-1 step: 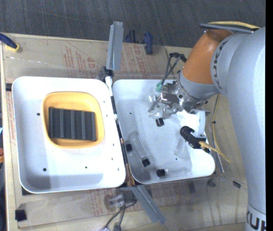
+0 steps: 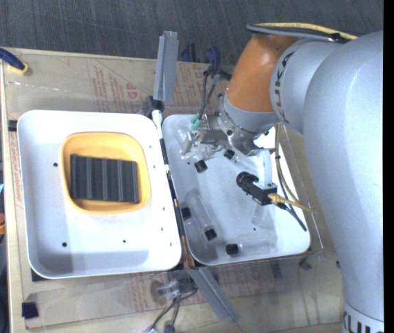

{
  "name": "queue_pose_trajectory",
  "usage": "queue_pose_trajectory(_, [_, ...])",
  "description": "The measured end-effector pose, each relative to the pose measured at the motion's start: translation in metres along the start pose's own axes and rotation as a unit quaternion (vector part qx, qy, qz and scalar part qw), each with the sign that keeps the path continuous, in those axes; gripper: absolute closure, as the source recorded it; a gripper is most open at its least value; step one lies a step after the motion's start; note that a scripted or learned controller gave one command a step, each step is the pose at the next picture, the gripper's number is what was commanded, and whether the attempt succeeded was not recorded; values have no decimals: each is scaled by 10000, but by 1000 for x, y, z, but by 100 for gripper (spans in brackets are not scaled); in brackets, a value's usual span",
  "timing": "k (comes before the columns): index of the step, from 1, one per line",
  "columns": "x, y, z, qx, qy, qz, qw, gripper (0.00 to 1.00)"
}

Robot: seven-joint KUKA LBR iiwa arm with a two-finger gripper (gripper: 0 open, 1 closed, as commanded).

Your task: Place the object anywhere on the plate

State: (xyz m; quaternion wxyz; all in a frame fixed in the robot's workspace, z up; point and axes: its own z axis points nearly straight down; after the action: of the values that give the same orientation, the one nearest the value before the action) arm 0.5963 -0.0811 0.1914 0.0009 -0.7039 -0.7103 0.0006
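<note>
The grey arm (image 2: 336, 151) fills the right side of the frame, its orange band (image 2: 256, 75) at upper centre. It reaches down over the upper part of the right bin (image 2: 290, 238).

The left bin (image 2: 37, 207) lies in the left half of the frame, with wide white floor open around the yellow plate (image 2: 103, 144) at its middle. A dark ribbed insert (image 2: 105, 179) covers most of the plate's centre.

The right bin touches the left bin along their shared edge at centre frame. Its lower floor is mostly open.

The gripper (image 2: 204, 141) sits near the right bin's upper-left corner, just beside the shared edge; I cannot tell how it is set.

A clear object (image 2: 195, 203), hard to make out, lies on the right bin's floor near its left edge, apart from the gripper.
</note>
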Motion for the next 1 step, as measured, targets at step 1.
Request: queue_pose_trajectory(1, [48, 24, 0, -6, -5, -816, 9967, 100])
